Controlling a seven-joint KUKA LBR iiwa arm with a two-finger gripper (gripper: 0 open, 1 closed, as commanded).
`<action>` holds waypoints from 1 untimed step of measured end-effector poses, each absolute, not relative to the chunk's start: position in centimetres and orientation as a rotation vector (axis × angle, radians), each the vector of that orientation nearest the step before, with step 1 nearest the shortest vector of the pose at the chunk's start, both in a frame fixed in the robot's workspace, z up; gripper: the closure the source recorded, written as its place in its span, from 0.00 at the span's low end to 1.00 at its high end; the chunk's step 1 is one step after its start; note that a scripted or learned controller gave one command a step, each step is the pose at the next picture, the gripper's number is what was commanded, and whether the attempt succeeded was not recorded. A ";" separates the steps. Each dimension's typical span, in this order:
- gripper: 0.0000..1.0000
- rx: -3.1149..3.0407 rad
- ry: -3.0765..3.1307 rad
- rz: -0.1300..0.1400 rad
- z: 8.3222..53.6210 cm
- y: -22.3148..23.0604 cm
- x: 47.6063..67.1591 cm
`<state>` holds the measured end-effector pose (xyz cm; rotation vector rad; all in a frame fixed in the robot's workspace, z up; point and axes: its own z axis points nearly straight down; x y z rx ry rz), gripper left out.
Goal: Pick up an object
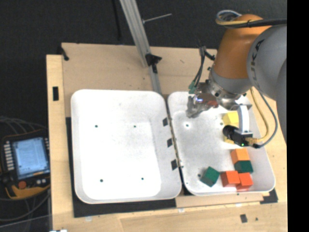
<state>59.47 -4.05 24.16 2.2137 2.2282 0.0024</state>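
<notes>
In the camera view, the grey arm (263, 47) with its orange band enters from the right and covers the upper right corner of the right bin (203, 144), hiding whatever lies beneath it there. The hand (194, 105) hangs low over the upper left part of that bin, close to its inner wall; it is small, dark and blurred against the wrist, so I cannot tell whether it is spread or pressed together, and nothing can be made out between its tips.

The blocks sit well apart from the hand, along the bin's right and lower side. A yellow block (231, 118) is partly covered by the white and black attachment beside the wrist. Lower down lie an orange block (240, 155) touching a dark green block (244, 166), then two more orange blocks (236, 178) side by side at the lower edge, and a green block (210, 176) tilted just left of them.

The left bin (118, 144) sits beside the right one, their rims touching. Both rest on a pale wooden surface (111, 66) over a dark floor. A metal pole (137, 25) slants up from the surface's far side, and a handheld control pendant (26, 161) with a lit screen lies at the left edge, partly cut off.
</notes>
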 end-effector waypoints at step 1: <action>1.00 2.213 2.229 0.003 24.5 0.8 60.4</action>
